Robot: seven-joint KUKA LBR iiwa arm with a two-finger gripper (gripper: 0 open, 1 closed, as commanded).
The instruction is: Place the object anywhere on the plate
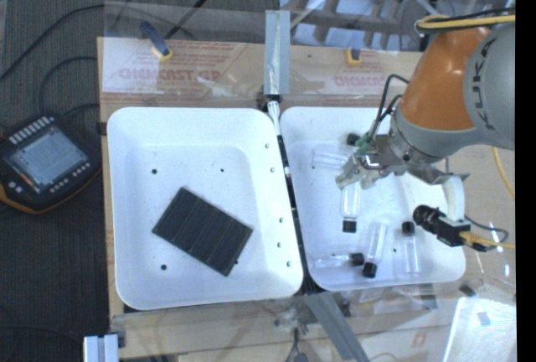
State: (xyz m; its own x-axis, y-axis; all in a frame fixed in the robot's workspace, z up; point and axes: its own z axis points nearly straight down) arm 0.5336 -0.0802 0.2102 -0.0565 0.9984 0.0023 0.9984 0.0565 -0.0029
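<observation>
The grey arm (469,92) reaches in over the right bin (318,264), while the left bin (134,134) holds the dark ribbed plate (202,231) lying flat and well apart from the gripper. The gripper (356,176) hangs just above an upright-lying clear vial (349,208) with a black cap, and whether it grips anything I cannot tell. Several more clear vials (373,245) lie scattered close by, so a likely failure is closing on the slick glass off-centre and squirting it aside, or nudging a neighbour and lifting nothing toward the plate.
</observation>
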